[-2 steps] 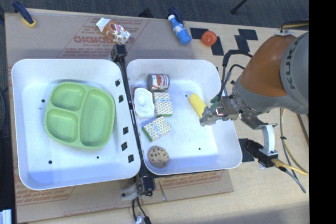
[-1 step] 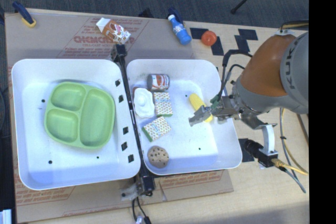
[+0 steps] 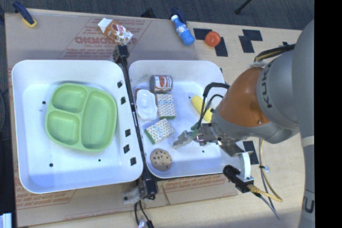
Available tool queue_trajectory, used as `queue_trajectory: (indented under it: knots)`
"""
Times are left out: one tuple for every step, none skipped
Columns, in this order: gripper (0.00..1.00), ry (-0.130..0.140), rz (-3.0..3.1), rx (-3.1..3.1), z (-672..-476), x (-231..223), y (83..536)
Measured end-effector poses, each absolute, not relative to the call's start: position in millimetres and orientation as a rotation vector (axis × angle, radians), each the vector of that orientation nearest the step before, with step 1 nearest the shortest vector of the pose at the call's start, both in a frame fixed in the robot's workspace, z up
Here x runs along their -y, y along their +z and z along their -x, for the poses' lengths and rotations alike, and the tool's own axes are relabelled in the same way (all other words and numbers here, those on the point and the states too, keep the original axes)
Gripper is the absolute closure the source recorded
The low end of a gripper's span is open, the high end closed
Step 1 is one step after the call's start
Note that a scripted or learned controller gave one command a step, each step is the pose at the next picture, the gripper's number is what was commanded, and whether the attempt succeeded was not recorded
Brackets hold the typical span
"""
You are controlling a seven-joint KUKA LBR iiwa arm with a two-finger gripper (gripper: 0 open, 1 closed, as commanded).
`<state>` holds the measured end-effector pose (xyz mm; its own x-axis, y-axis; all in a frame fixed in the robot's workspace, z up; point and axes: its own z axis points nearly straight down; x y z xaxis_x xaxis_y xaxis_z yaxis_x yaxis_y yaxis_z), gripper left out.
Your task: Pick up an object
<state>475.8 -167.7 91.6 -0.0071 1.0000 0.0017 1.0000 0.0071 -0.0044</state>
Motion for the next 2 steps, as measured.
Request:
queue_trajectory:
  knots:
    - [0.00, -0.001, 2.215, 2.226, -606.9, 145.3, 91.9]
    - [1.00, 0.000, 2.209, 2.231, -607.0, 145.2, 102.0]
